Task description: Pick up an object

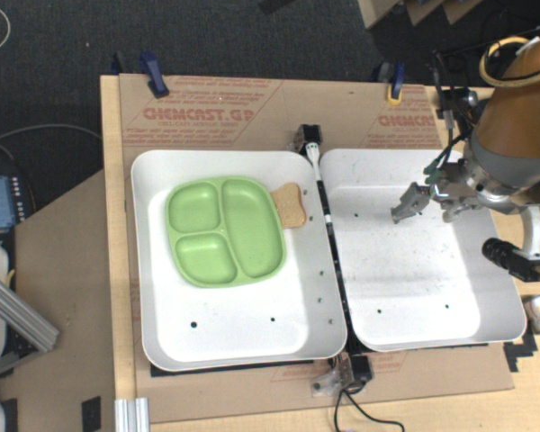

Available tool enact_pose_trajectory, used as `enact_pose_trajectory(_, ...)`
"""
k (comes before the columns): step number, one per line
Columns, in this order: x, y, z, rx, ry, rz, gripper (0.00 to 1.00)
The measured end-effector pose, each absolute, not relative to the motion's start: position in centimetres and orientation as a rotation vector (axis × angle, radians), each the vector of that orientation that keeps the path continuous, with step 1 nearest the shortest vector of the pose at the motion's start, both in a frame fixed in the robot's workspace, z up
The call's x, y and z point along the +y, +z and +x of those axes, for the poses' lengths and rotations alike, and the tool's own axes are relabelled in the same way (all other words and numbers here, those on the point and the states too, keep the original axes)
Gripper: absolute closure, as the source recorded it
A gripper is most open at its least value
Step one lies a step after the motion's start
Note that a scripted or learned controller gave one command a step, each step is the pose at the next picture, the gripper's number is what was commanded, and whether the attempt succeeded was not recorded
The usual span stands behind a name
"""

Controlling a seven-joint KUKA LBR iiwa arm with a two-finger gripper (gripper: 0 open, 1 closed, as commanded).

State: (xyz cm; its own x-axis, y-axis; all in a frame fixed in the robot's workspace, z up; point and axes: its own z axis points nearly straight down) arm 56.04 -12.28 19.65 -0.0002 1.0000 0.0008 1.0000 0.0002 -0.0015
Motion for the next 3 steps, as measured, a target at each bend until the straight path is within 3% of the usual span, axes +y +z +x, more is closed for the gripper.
enact_pose_trajectory(1, -12.3, 20.7, 56.1, -2.223, -0.002, -2.222, 1.00)
enact_pose_trajectory(2, -8.7, 35.6, 56.2, -2.239, -0.021, -2.226, 1.00)
enact_pose_trajectory(3, -16.0, 43.4, 56.1, -2.224, -0.006, -2.237, 1.00)
